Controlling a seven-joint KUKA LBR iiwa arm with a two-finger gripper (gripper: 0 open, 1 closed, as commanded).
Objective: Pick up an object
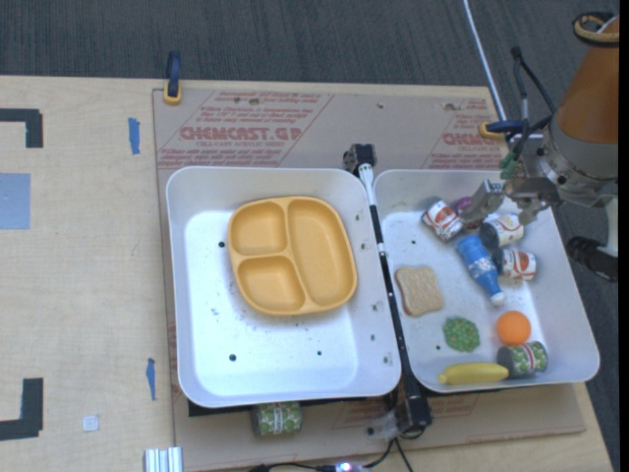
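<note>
From my remote station I see the arm (590,106) reaching in over the right bin's (580,347) far corner, its gripper (511,197) low among a knot of objects near the back rim. I cannot tell how the gripper is set.

The crowding is at the back of that bin: a red-and-white can (444,217) lies to the gripper's left, a blue bottle (481,261) lies slanted just beside it, and two small white-and-red containers (518,264) sit close under the wrist.

More room opens toward the near rim, where a slice of toast (420,289), a green round piece (460,334), an orange (513,327), a banana (473,373) and a green can (527,358) are spread out.

The left bin (197,362) holds a yellow divided plate (292,254) with bare floor around it.
</note>
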